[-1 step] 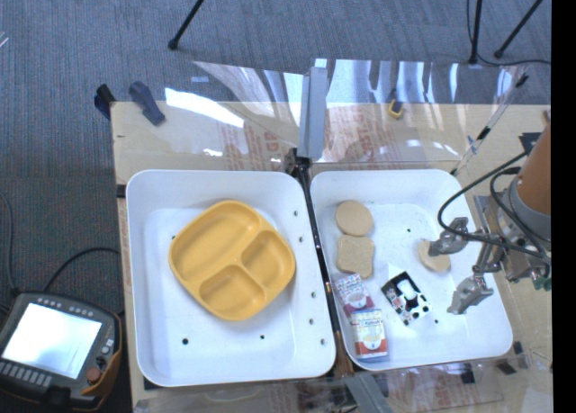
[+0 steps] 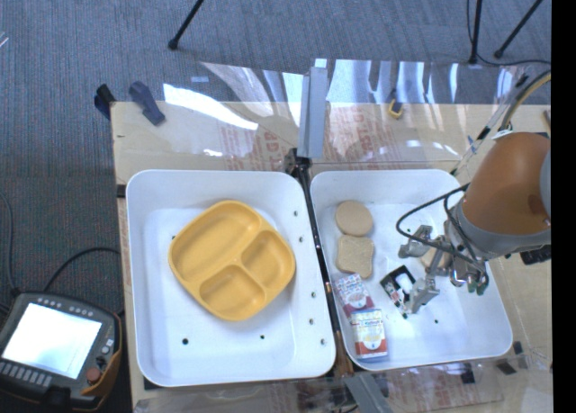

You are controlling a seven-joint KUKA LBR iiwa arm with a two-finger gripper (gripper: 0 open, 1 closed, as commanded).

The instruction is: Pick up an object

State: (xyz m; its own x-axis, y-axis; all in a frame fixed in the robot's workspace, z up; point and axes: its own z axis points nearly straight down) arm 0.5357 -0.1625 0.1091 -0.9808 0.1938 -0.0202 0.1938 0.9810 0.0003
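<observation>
The bench (image 2: 207, 137) carries two shallow white bins side by side; the left bin (image 2: 148, 200) holds a yellow divided plate (image 2: 232, 259) with three compartments, lying flat at its centre and turned a little askew; the right bin (image 2: 481, 335) holds the smaller things. The arm (image 2: 508, 195) comes in from three o'clock, its orange band above the wrist, the wrist bent down and toward nine o'clock over the right bin's middle; the gripper (image 2: 407, 303) hangs low at the arm's tip, pointing toward seven o'clock; whether its fingers are spread or closed I cannot tell, for cables and dark fittings crowd them. A small black-and-white item (image 2: 396, 282) lies just beside the tip, at its ten o'clock; contact cannot be judged. Along the right bin's nine-o'clock side runs a column: a round tan biscuit (image 2: 354, 218) toward twelve o'clock, a squarish tan bread slice (image 2: 355, 255) below it, then a small red-and-white packet (image 2: 352, 292), then an orange-and-white carton (image 2: 370, 331) toward six o'clock. A teach pendant (image 2: 56, 345) lies on the floor at eight o'clock.
</observation>
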